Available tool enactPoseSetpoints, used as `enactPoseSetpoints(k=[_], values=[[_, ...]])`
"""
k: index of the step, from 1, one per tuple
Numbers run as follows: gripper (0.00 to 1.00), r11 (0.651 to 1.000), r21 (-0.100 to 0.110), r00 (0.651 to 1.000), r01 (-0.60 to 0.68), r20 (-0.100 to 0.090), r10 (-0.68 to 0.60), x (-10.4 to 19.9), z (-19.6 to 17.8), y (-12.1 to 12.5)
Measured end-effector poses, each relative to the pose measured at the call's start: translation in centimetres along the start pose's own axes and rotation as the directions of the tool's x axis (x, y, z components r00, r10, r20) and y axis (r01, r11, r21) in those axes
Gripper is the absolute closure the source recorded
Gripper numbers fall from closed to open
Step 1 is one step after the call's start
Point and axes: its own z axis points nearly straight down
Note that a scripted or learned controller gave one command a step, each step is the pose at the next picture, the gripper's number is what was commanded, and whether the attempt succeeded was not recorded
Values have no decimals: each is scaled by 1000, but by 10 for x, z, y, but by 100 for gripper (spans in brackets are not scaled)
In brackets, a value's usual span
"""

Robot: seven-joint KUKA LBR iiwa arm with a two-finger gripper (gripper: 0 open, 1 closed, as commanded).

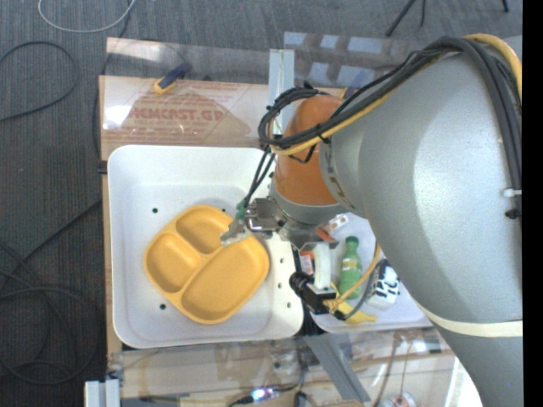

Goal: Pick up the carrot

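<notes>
My gripper (235, 230) hangs over the left bin (136, 185), at the upper right rim of a yellow divided plate (206, 265). Nothing shows in its grasp. A small orange piece (308, 262), possibly the carrot, peeks out in the right bin just under the wrist, and most of it is hidden by the arm. The grey arm with its orange band (307, 155) covers most of the right bin.
A green bottle (349, 265) stands in the right bin (399, 316) beside a white black-marked item (386, 288) and a yellow object (356, 315). The divider between the bins (284, 299) runs just right of the plate. A cardboard sheet (178, 113) lies behind the bins.
</notes>
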Motion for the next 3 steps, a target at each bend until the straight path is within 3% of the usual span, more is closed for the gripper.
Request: enactPoseSetpoints(k=[1,2,3], values=[[0,983,25,983,181,0,-181,3,-48,23],[0,992,7,992,-129,0,129,41,31,-3],[0,980,0,980,-201,0,201,141,50,-7]])
